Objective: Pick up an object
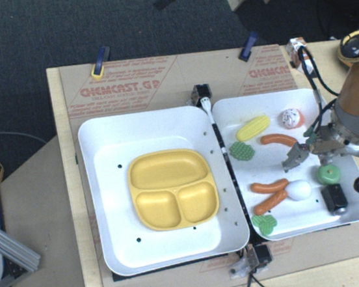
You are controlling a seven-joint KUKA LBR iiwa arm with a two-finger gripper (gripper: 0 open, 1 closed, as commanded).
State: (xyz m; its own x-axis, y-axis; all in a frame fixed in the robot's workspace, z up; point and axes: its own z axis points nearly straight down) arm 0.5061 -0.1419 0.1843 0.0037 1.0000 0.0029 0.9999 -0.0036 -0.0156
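Far off to the left of the end effector (294,157) is the left bin (99,183), with a yellow plate (172,188) lying in it. The end effector is over the right bin (271,165), where the toy foods are.

Left of it and a bit farther back are a green leafy toy (241,151) and a yellow corn (253,127). Left of it and closer to the front are a red sausage (269,186), an orange sausage (269,203) and a green leaf (265,224).

Just behind the end effector is another sausage (277,139), and past that is a white and pink ball (289,118). Just in front of it is a white egg (298,191), touching the red sausage. To its right is a round green toy (328,173).

I cannot tell if the end effector is open or closed.
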